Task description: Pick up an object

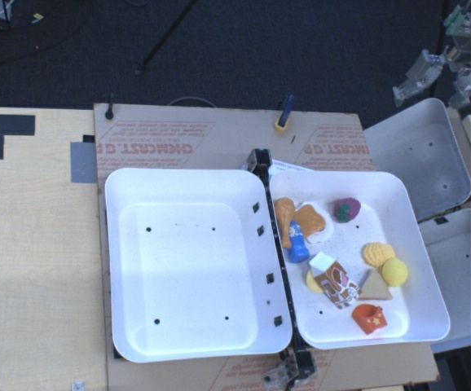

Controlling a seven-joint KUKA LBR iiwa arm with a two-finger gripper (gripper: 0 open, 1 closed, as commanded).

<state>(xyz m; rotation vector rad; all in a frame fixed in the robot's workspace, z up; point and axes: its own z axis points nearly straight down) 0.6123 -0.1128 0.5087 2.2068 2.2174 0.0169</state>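
Two shallow white bins sit side by side on a cardboard sheet in the lower half of the frame, joined along a dark clip strip at the middle. The left bin [129,218] holds nothing to grasp; every candidate lies in the right bin [419,243], so that is where a pick must happen.

The toys crowd the bin's left and centre: an orange drumstick [284,216] lies against the dividing wall, touching a blue bottle [298,248] just below it and an orange-brown piece [310,218] on a small white plate. A small printed carton [335,283] lies tilted, overlapping a yellow scrap beside it. Such packed pieces are, I judge, awkward — neighbours block a clean descent.

Better placed are the loners: a purple-and-green fruit [347,210] at the upper middle, a red box [370,318] at the lower edge, and a yellow ball [394,272] touching a ridged yellow piece [376,254] and a tan wedge [375,287].

The gripper [455,51] hangs at the far upper right, well apart from the bins (a parked pose, likely). Whether its claw is apart or together I cannot tell.
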